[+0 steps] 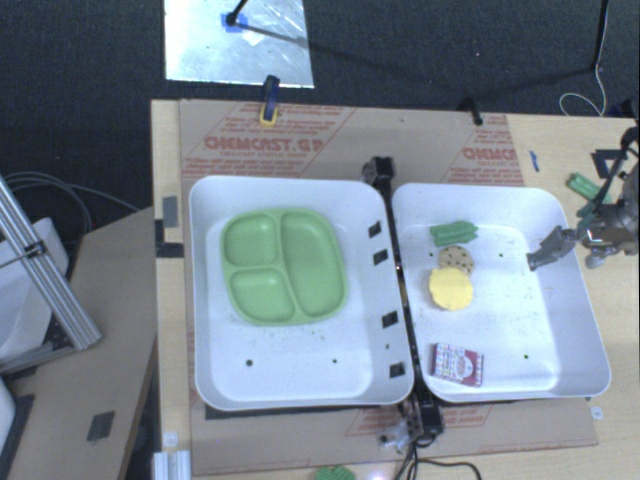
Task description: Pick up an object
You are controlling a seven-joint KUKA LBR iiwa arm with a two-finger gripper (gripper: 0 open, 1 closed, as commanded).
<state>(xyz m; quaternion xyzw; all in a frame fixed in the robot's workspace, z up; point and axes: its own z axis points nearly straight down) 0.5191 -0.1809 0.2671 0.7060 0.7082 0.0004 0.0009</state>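
Observation:
The right bin (575, 318) holds a green oblong piece (453, 233), a brown speckled cookie (457, 259), a yellow round disc (451, 289) and a small red and white box (457, 364). My gripper (568, 255) hangs over the bin's right side, near its rim. It is open, one grey finger (546, 249) slants down to the left, and nothing sits between the fingers. The objects lie well to the gripper's left, the cookie being about a hand's width away.
The left bin (210, 368) holds a light green divided plate (283, 266). A black hinge strip (392, 268) runs between the bins. The bins rest on a cardboard sheet (300, 133) on the bench. A metal frame (45, 268) stands at the far left.

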